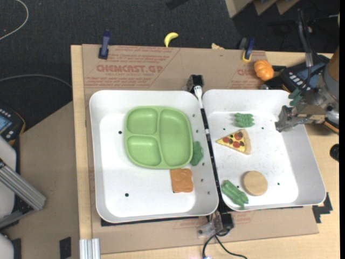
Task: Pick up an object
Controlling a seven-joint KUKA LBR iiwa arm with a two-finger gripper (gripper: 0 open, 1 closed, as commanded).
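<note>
End effector (285, 120): over the right edge of the right bin, right of the pizza slice and well apart from it; nothing shows between its fingers; whether they are spread or closed cannot be told.
Right bin (302, 166): white, shallow, touching the left bin along the middle seam.
Pizza slice (235, 141): toy wedge with red dots, lying flat near the middle of the right bin.
Green leafy piece (243, 119): just above the pizza slice.
Round tan cookie (254, 183): below the pizza slice, near the front wall.
Green vegetable piece (234, 192): just left of the cookie, below the pizza slice.
Left bin (105, 161): white, left of the pizza slice.
Green divided plate (159, 137): three compartments, in the left bin.
Orange toast-like piece (182, 180): just below the plate.
Small green piece (197, 153): at the plate's right edge.
Counter (135, 63): brown board under both bins.
</note>
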